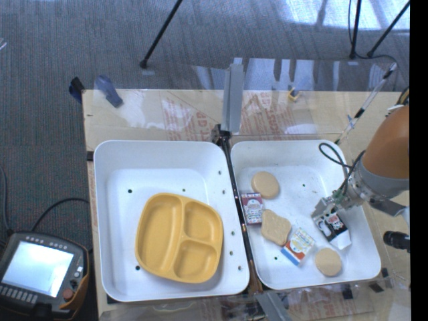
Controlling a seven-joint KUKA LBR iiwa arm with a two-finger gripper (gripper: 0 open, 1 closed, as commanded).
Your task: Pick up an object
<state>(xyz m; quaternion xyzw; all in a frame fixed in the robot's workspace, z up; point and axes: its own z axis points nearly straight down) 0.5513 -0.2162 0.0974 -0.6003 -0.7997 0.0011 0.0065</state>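
My gripper (326, 213) is low in the right bin (294, 154), near its right wall. It sits right over the upper left corner of a small black-and-white carton (336, 230) that lies on the bin floor. Whether it touches the carton I cannot tell. Also in this bin are a round tan biscuit (265, 184), a small red box (252, 207), a tan toast-shaped piece (275, 227), a small white packet with orange and blue print (299, 245) and a second round biscuit (328, 262).
The left bin (127, 162) holds a yellow divided plate (179, 238). A grey upright post (233, 102) stands behind the seam between the bins. A black cable (329, 152) loops above the gripper. A handheld control pendant (41, 269) lies at the lower left, off the bench.
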